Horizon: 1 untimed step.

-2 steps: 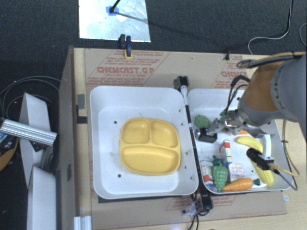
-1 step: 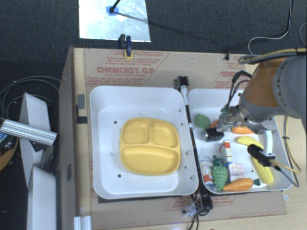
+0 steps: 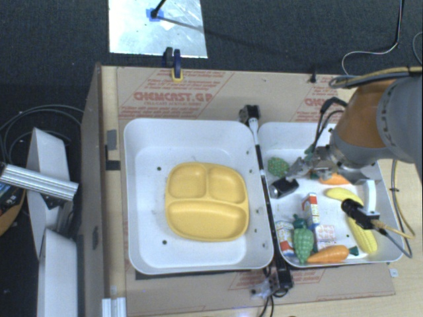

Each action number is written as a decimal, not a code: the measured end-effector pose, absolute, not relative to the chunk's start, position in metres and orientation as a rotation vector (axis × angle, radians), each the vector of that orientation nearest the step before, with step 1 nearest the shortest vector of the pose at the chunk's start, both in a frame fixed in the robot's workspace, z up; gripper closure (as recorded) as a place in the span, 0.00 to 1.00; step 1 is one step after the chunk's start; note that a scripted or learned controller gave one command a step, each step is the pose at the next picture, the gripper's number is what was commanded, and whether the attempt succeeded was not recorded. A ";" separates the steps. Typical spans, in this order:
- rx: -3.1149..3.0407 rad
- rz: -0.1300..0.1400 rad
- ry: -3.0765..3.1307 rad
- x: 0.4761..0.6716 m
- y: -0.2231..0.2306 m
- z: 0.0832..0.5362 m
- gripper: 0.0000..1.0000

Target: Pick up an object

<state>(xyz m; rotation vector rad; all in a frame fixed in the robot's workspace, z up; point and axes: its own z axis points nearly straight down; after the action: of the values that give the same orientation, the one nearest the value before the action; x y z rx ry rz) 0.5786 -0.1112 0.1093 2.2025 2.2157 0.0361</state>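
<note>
My gripper hangs low over the back left part of the right bin, with the arm reaching in from the right. Just left of it lies a green broccoli-like piece. A small black thing lies right below the gripper, and I cannot tell whether they touch. Further toward the front lie a red and white tube, a green bumpy piece, an orange carrot, a yellow corn cob and a yellow banana. Nothing shows between the gripper's tips.
The left bin holds a yellow divided plate. A small orange piece lies under the wrist. A labelled packet leans at the divider between the bins. The bench's cardboard edge runs around both bins.
</note>
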 end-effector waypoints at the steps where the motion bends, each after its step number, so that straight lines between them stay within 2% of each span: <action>1: 2.197 0.036 2.193 0.536 -0.101 0.096 0.00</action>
<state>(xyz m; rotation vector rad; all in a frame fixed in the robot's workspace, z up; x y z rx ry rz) 0.5356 -0.1012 0.0961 2.1969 2.1932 0.0364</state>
